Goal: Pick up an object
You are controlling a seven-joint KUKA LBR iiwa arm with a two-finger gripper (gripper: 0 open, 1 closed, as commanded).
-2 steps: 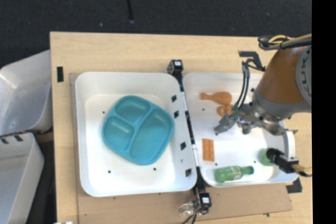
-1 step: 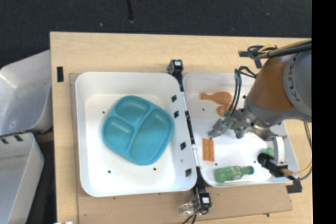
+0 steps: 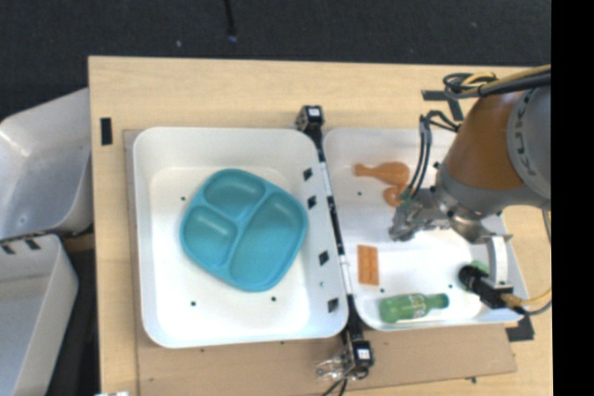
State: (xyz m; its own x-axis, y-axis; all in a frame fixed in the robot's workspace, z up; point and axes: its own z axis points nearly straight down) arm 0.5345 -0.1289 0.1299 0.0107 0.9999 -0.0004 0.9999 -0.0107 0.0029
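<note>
Even overhead light is noted; the white bins (image 3: 148, 199) are slightly overexposed, shadows beside them faint, focus soft throughout.

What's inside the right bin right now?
The right bin holds a green bottle, an orange block and an orange spoon-like piece. The arm covers part of the floor.
</note>
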